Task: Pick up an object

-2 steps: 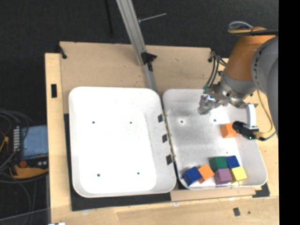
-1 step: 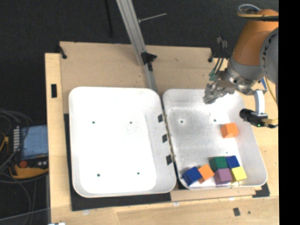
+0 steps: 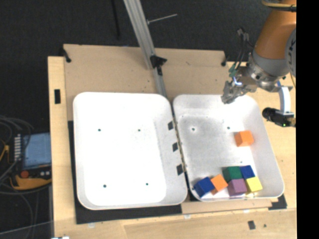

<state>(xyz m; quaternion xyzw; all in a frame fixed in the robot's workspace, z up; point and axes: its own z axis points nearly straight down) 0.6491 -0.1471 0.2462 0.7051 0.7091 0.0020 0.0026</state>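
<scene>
The gripper (image 3: 230, 94) hangs over the far rim of the right bin (image 3: 209, 133), nothing visibly in it, its grip hard to read, while the lone orange block (image 3: 243, 138) sits apart mid-bin, easiest to reach.

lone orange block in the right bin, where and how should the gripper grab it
Take the lone orange block by two opposite flat sides, coming straight down from above. It sits apart from the cluster near the right bin's near edge, so its sides look free. The gripper hangs over the far rim.

even overhead light, soft focus, bins (image 3: 124, 103) overexposed
</scene>
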